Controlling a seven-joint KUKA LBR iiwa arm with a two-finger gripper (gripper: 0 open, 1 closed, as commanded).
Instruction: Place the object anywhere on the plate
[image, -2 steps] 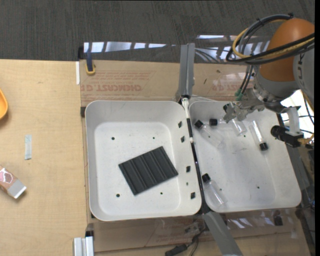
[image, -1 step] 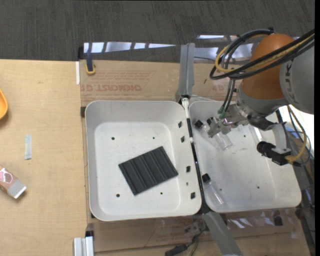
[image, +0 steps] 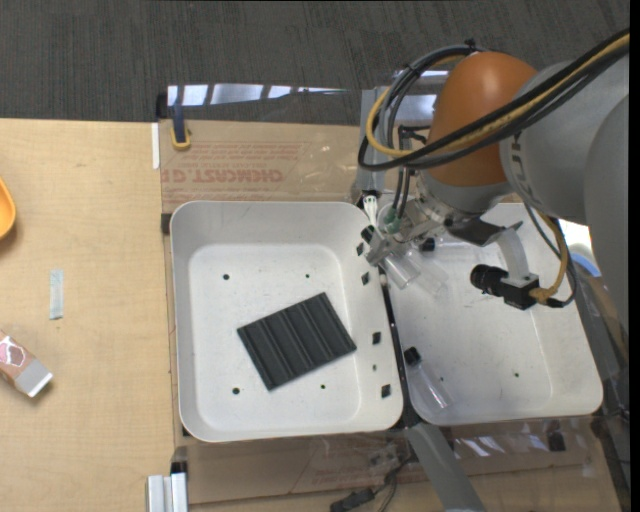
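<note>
Grey ridged plate (image: 297, 340) lies flat in the left bin (image: 190, 300), down-left of the tool (image: 397, 255), which hangs over the bins' shared rim; its grip state cannot be told.

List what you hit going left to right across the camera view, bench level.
Orange object at the edge → small grey strip → left bin → dark ribbed plate → gripper → right bin.
</note>
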